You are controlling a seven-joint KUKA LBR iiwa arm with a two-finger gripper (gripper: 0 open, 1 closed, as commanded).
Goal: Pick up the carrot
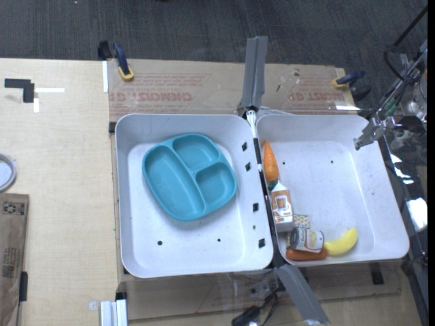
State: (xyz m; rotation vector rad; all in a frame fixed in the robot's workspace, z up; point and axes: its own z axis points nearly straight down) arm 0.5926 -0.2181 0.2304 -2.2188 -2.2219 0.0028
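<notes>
The carrot [270,161] is orange with a green tip and lies along the left wall of the right bin [340,155], near its far left corner. My gripper [369,135] hangs over the far right corner of that bin, well to the right of the carrot and apart from it. Nothing shows in its grasp.
Below the carrot along the same wall lie a small carton [281,206], a can [306,238], a red-orange sausage-like piece [305,254] and a banana [342,242]. The left bin [129,202] holds a blue divided plate [189,175]. Clamps sit at the bench's far edge.
</notes>
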